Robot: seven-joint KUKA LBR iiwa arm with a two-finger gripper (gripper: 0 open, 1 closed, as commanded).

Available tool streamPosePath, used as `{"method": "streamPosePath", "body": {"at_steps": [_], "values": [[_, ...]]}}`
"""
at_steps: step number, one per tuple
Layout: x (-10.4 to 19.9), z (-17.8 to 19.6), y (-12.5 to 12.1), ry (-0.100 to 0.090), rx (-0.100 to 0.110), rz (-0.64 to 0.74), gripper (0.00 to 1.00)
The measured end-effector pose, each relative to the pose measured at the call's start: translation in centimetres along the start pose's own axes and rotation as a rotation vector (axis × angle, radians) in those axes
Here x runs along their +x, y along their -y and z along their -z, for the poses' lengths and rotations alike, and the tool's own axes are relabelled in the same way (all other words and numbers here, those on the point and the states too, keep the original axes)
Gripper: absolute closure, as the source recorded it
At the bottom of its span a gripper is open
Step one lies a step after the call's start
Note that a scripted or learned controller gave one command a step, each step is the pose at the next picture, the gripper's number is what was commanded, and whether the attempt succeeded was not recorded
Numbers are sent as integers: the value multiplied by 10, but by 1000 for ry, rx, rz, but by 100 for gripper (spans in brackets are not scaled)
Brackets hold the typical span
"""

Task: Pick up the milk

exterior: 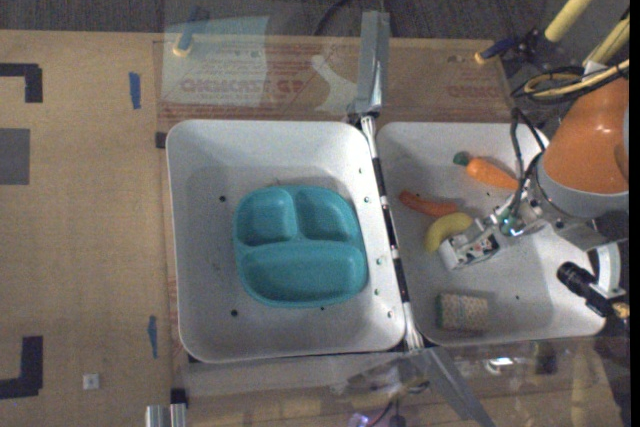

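Looming closest to the lens, reaching in from the right with the orange band of the arm (592,147) above the wrist, and dipping the claw (474,245) low into the right bin (560,310), presumably to get at the cluster of small items there. Not being able to tell whether the claw is standing wide or narrow, its pale metal blending with whatever is lying under it. Judging the milk (457,253) to be the pale, boxy form right at the claw's tip, touching or all but touching it, though not showing clearly as gripped. Crowding just beyond the claw's tip: a curved, smooth yellow banana (444,228) lying against that pale form, then a slim reddish-orange pepper-like piece (428,205) a little further out. Sitting up and away from the claw, near the bin's far wall, a tapered carrot (488,172) with a green stub, looking like glossy toy plastic. Resting below the claw, apart from it, a squat speckled block (463,311) with a rough, sponge-like face. Lying well beyond the claw, across the divider, in the left bin (195,215): a smooth teal plate (298,245) with three moulded compartments, centred as if waiting to receive things. Carrying both shallow white bins on a flat, cardboard-brown table (80,245).
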State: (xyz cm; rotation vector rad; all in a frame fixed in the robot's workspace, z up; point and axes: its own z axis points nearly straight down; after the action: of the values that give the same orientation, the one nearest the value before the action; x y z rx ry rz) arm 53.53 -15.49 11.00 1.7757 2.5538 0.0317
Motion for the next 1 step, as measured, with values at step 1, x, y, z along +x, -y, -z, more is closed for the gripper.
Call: {"method": "streamPosePath", "body": {"at_steps": [1], "values": [[-2, 11, -2, 7, -8, -2, 100]]}}
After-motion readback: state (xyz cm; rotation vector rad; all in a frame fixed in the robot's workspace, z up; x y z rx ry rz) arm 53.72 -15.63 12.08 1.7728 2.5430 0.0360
